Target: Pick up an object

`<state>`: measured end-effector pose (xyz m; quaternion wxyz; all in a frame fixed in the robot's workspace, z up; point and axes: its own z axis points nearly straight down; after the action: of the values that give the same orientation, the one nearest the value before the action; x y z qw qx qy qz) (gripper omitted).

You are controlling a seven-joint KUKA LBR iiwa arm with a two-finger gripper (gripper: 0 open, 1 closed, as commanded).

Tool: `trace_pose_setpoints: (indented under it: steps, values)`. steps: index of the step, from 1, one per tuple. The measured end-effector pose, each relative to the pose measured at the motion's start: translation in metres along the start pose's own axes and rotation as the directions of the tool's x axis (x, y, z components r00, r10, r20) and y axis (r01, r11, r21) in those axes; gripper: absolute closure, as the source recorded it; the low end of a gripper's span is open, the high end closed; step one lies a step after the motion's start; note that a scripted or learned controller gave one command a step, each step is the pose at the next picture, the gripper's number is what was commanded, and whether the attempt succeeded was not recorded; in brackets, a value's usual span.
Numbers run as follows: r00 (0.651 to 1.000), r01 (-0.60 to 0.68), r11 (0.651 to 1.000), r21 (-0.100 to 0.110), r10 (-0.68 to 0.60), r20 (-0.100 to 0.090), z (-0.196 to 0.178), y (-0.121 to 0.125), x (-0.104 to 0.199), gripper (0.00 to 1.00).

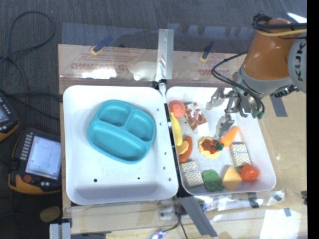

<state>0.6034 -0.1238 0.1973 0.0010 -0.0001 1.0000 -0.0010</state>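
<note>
Reaching over the right bin: toy food lot, pick pending

Item: tool (227, 114), upper right of frame, hanging over the right-hand white bin (266, 156). Fingers appear spread and released, nothing between them; the lower finger points toward the orange carrot piece (229, 136) just below.

Contents, right bin: carrot piece; pizza slice (210, 147) beside it at centre; yellow banana (176, 129) along the left wall; red tomato (248, 172) and yellow wedge (231, 178) at lower right; green piece (212, 179) at bottom.

Contents, left bin (75, 133): one teal divided plate (121, 130), centre left of frame.

Step, as judged: approach, nothing grasped yet. The carrot piece looks the likeliest candidate. Next move calls for a descent straddling it, clear of the pizza slice, then a closing.

Surface and room: wooden table (114, 59) under both bins; dark carpet behind; handheld pendant (37, 161) and black cables at far left.
</note>
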Motion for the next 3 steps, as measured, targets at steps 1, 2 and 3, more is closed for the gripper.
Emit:
trace_pose_setpoints:
  steps: [1,2,3]
  values:
    - [1.0,-0.02,1.0,0.001,0.02,0.001,0.009,-0.034,-0.028,0.0]
    - [0.898,-0.439,0.898,-0.002,0.439,0.01,0.108,-0.057,-0.024,0.0]
    - [0.898,-0.439,0.898,-0.001,0.439,0.01,0.108,-0.057,-0.024,0.0]
